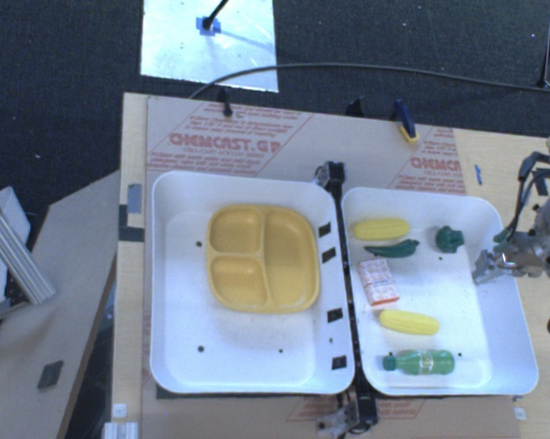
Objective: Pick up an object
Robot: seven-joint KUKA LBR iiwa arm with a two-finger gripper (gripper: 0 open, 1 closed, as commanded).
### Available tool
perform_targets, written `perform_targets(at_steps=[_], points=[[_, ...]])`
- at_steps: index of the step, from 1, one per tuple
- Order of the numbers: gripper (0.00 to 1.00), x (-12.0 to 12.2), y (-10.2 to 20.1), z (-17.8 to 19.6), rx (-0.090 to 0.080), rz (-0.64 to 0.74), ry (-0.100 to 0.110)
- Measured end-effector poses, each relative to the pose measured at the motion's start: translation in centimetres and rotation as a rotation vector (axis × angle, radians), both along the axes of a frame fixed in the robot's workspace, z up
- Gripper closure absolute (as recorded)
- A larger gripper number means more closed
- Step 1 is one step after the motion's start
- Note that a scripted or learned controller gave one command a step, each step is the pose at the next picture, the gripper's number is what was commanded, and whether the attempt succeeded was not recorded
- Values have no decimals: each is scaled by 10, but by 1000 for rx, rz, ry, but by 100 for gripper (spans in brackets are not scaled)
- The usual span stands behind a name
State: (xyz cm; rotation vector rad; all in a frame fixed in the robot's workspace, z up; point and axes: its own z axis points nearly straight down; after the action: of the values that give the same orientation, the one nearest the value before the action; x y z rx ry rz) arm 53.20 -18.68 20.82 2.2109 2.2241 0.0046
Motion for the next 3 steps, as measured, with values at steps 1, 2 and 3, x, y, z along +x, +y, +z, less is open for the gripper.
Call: perform_targets(at_steps=[1, 2, 3], points=[[100, 1, 0, 2, 1, 0, 3], [100, 3, 50, -4, 3, 3, 5], [100, 6, 108, 5, 4, 6, 3]])
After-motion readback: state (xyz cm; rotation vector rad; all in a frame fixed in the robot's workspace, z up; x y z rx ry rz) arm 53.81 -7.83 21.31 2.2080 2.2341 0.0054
